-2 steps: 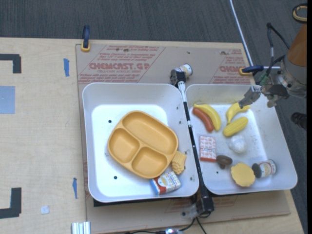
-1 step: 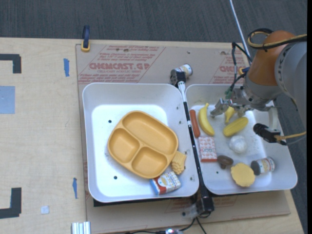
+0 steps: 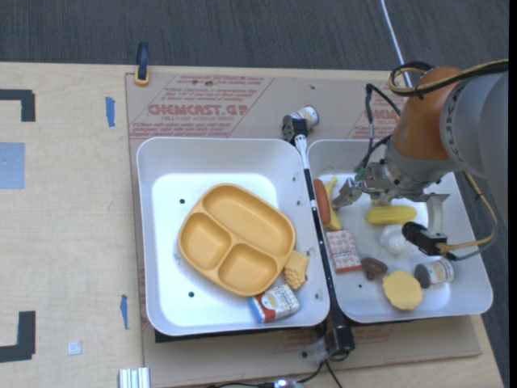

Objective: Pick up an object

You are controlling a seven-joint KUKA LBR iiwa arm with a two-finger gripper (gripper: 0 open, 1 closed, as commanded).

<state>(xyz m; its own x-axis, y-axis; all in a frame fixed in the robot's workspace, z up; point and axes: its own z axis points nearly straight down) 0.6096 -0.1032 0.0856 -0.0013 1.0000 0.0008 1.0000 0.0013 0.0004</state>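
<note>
My gripper hangs low over the left part of the right bin. It looks open, with nothing between its fingers. Just to its left a red sausage lies along the bin's left wall. A yellow corn cob lies right of the gripper, under the wrist. Nearer the front lie a pink packet, a brown lump, a white piece, a round yellow biscuit and a small jar.
The left bin holds a yellow divided plate, a waffle piece and a small carton at its front right. A black divider rail runs between the bins. Cables trail from the arm's wrist.
</note>
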